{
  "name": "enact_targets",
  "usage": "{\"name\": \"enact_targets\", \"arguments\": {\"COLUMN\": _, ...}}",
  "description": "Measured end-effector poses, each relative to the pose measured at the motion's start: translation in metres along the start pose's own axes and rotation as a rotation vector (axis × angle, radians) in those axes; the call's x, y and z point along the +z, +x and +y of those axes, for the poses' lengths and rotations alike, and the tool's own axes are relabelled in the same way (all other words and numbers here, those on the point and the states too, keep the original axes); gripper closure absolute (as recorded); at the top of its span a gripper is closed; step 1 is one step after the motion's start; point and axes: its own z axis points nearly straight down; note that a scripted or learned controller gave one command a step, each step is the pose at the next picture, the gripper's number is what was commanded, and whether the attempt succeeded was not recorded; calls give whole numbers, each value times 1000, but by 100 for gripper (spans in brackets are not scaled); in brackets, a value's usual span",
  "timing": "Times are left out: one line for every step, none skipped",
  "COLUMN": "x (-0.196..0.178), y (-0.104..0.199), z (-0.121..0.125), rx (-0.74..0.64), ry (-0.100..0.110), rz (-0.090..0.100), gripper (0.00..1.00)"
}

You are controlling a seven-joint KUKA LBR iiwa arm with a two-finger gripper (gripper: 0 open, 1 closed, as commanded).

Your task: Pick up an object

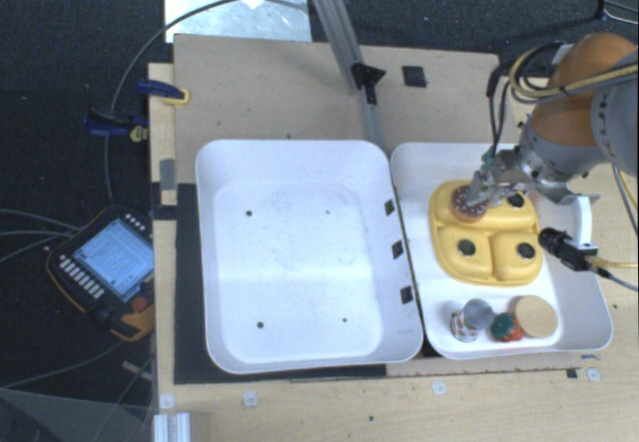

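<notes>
The grey arm's claw is down over the big yellow plastic tray toy in the right white bin. A small round brown ring sits right under it. I cannot tell how the claw is set.

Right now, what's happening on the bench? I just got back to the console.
The arm's claw is down in the right bin, over the back left corner of a yellow moulded tray, at a small brownish ring-shaped piece. Whether it has a grip is unclear. A tan disc, a red-and-green piece and a small metal item lie near the front. The left bin sits alongside.
</notes>
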Motion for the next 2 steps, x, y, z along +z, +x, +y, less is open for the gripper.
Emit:
{"name": "enact_targets", "arguments": {"x": -46, "y": 8, "z": 2, "rx": 6, "ry": 14, "rz": -13, "gripper": 100}}
{"name": "enact_targets", "arguments": {"x": -92, "y": 9, "z": 4, "rx": 6, "ry": 13, "rz": -12, "gripper": 100}}
